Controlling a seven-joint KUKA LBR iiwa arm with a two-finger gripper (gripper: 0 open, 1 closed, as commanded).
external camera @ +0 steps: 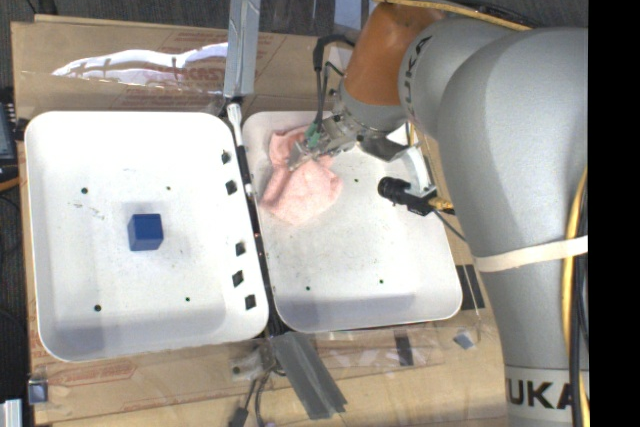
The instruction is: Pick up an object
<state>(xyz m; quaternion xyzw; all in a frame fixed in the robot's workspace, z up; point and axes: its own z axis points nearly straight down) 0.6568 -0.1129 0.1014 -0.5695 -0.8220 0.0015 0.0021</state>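
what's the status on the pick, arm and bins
Pincer down at the pink cloth in the right bin, far end; grasp not confirmed. Blue cube alone in the left bin, untouched. Nothing blocking the cloth.

A small, solid blue cube (pixel 146 231) rests flat on the floor of the left white bin (pixel 60 155), toward nine o'clock of its centre. A crumpled pale pink cloth (pixel 298 185) lies bunched in the right white bin (pixel 400 300), toward its eleven o'clock corner.
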